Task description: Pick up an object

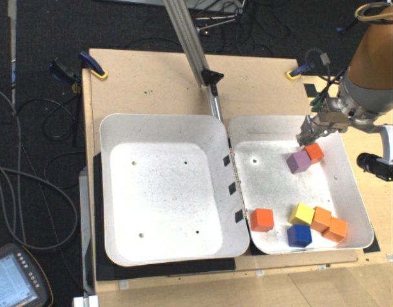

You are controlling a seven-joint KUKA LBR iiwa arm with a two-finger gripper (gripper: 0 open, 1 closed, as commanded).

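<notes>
The purple block sits in the upper part of the right bin, with a small orange block touching its upper right side. The tool hangs just above the pair, near the bin's back wall, and nothing is between its tips. Whether it is spread or closed I cannot tell from here; it is dark and small against the wrist.

To my eye the step in hand is the descent onto one of these 2 blocks. Because they touch, a straight drop risks one tip landing on top of the neighbour, so it would pay to line the tips up across the free sides of the purple block and come down squarely, closing only once low enough to catch the flat faces.

Both look like little cubes with matt, slightly soft-edged faces, maybe foam or painted wood. That should grip well, though a cube turned at an angle can twist out.

Lower in the same bin lie 5 more: an orange cube alone near the left wall, then a yellow cube, a blue cube and 2 orange cubes bunched towards the front right corner. The bin is smooth white plastic with rounded corners and faint speckling. The left bin matches it, and both rest on a pale wooden table.
</notes>
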